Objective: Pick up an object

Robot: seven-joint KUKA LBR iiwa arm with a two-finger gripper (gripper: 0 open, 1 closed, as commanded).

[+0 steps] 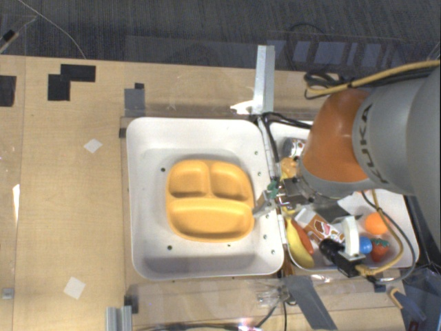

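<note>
So the arm [386,129] is hanging over the right bin [406,254], covering most of it. The left bin [138,205] just has a yellow tray [209,200] sitting upside down in the middle. Gripper [279,197] is down by the wall between the bins; can't tell its state. Looks like the reach-in stage. Candidates are the banana [300,242], a packet [324,227] and an orange ball [376,223]. Next it needs to settle over one.
</note>
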